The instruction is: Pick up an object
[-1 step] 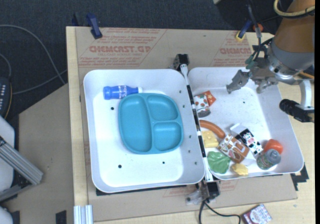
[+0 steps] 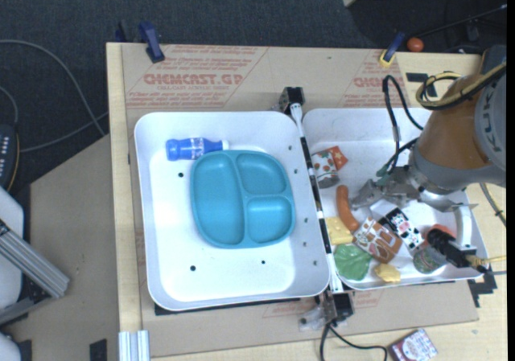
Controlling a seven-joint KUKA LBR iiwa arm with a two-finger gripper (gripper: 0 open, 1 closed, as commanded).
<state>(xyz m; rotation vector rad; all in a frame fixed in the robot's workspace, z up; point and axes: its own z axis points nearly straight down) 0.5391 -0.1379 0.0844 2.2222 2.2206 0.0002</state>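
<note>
The big grey and orange arm (image 2: 455,138) reaches in from the right and hangs low over the right bin (image 2: 366,122). Its claw (image 2: 386,189) sits just above the pile of toy food. I cannot tell how the claw is set, because the arm hides most of it.

The pile is in the near part of that bin: an orange sausage (image 2: 345,203), a green leafy piece (image 2: 351,259), a yellow piece (image 2: 339,230) and a brown-and-white packet (image 2: 327,162). The left bin (image 2: 161,215) holds a blue plate (image 2: 241,197) and a small blue bottle (image 2: 191,147).

I think the arm is at the reaching step, and nothing is picked yet. The sausage lies nearest the claw. Next it should go straight down on one thing and pinch it, not push the pile around.
</note>
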